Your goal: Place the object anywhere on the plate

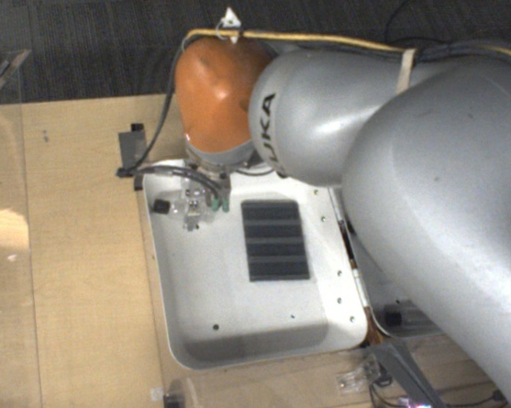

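A dark, ribbed rectangular slab (pixel 274 240) lies flat in the middle of the left white bin (pixel 244 338). My gripper (pixel 198 204) hangs below the orange band (pixel 214 93) over the bin's far left corner, up and to the left of the slab and apart from it. A small pale object (pixel 158 206) sits on the bin floor just left of the gripper. The view is too small and cluttered to tell whether anything is in the gripper.
The big grey arm (pixel 419 178) covers the right side and hides most of the right bin (pixel 389 316). Wooden bench (pixel 63 296) lies to the left. A black bracket (pixel 131 149) stands at the left bin's far corner, with cables near it.
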Controlling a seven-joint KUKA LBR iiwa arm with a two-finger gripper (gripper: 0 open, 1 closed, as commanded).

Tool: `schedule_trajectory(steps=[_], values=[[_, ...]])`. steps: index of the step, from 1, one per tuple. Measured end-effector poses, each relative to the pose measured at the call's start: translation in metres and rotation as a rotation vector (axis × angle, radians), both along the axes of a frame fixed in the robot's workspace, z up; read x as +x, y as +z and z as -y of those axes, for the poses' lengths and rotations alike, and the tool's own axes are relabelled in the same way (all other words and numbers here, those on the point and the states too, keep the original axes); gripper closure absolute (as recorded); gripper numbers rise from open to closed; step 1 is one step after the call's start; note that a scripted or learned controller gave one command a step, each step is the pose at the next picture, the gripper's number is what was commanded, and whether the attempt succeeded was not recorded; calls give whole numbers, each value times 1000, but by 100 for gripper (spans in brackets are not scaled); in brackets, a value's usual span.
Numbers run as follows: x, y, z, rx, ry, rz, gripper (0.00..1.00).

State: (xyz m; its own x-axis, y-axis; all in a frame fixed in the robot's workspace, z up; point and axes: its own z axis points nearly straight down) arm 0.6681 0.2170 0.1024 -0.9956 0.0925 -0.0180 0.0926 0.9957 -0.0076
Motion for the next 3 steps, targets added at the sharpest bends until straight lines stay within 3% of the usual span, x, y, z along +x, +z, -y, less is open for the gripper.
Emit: schedule_trajectory(steps=[1,2,3], values=[[3,14,-1,5,-1,11,100],[-10,-5,-1,-10,332,7,100],[3,81,-19,9,511,-5,100]])
